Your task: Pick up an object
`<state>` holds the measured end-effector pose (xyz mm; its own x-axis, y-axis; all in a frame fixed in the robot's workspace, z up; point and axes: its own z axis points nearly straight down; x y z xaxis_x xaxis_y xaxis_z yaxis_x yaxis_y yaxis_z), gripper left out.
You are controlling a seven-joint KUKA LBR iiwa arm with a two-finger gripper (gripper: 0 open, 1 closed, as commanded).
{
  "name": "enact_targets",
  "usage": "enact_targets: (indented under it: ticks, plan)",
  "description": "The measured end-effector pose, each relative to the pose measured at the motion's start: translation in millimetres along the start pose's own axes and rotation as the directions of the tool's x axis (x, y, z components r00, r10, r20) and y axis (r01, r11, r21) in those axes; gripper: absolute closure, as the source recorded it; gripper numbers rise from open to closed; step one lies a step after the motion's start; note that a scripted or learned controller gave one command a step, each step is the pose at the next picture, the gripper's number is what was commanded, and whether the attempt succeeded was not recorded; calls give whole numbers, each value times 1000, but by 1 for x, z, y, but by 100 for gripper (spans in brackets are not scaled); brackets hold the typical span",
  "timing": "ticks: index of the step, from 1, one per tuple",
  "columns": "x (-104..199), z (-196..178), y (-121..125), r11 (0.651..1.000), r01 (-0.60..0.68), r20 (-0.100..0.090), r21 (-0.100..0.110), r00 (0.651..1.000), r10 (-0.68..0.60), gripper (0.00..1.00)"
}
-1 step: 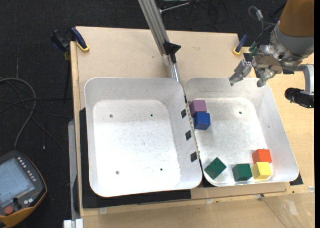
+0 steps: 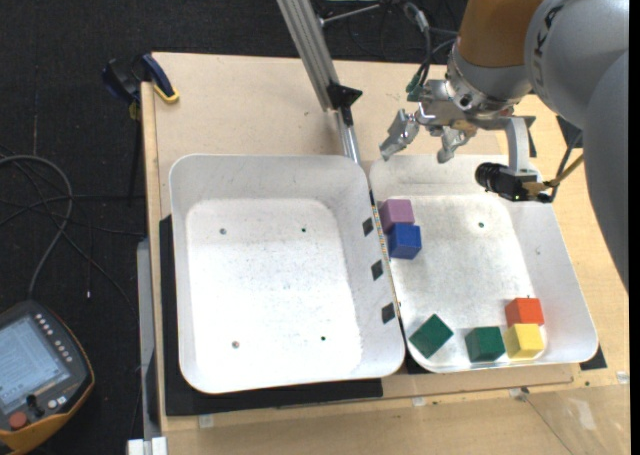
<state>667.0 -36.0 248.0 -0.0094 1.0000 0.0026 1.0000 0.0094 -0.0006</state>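
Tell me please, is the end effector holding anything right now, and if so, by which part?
Nothing is held. The end effector is open above the right bin's far edge, with nothing between its fingers.

In the right bin we see six blocks — purple (image 2: 397,211) touching blue (image 2: 404,240); two green (image 2: 431,335) (image 2: 485,344), yellow (image 2: 525,341), orange (image 2: 524,311) — near the front edge.

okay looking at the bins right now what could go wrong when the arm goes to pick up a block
The purple block and blue block touch and sit against the right bin's wall, so the open tool may have trouble closing on just one. The orange block, yellow block and green block crowd the near corner, leaving little finger room.
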Motion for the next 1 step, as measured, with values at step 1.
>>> enact_targets:
  ticks: [1]
  plan:
    - [-26,44,-32,1000,-13,4,6,1000,13,0]
